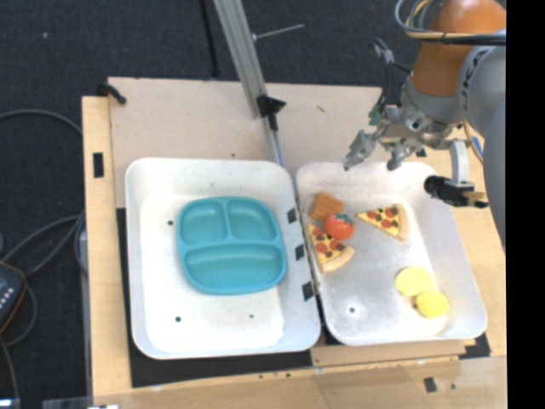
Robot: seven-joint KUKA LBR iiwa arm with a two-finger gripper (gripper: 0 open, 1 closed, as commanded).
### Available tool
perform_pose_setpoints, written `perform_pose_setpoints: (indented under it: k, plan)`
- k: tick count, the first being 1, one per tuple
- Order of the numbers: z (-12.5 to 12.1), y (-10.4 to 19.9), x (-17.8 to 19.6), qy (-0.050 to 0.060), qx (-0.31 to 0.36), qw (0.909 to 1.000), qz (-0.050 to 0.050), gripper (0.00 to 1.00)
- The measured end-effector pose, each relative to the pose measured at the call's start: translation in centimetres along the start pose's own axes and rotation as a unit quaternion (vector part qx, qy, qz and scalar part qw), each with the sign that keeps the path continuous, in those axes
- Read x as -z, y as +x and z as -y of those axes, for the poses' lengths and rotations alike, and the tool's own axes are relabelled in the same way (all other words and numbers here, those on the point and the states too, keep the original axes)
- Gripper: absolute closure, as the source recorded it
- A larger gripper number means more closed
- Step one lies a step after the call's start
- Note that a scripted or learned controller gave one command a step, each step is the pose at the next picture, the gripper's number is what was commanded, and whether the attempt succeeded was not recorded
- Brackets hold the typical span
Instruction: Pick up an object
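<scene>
The gripper (375,153) hangs over the far edge of the right bin (464,254), near its far left corner, fingers spread apart and nothing between them. It sits clear above the bin floor, not in contact with any item.

No particular object is named by the task. The nearest candidate, in my judgement, is the pizza slice (385,221), lying on the bin floor toward the front of the desk from the gripper and only slightly to the right. Its long axis runs roughly left to right, with the tip pointing toward the left bin (153,228) and the crust end toward the right.

Other candidates lie at the right bin's left edge: a brown toast-like piece (325,205), a red tomato (340,226) and a second pizza slice (329,250), all clustered and touching or nearly so. Two yellow round pieces (422,292) sit toward the front right corner, well apart from the gripper.

The left bin carries a teal divided plate (230,245) at its centre.

Assessment: the lone slice offers the cleaner approach; the cluster risks a crowded grasp.
</scene>
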State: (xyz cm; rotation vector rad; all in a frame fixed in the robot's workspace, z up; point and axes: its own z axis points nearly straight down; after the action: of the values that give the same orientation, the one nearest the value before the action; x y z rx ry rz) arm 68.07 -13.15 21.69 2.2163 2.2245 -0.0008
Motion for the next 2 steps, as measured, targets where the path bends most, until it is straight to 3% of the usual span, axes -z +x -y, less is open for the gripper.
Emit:
perform_pose_setpoints:
  k: [1,2]
  plan:
    - [0.0,0.0,0.0,0.0,0.0,1.0,0.001,0.0]
    - [0.3,-1.2,-5.1,0.002,-0.002,1.0,0.0,0.0]
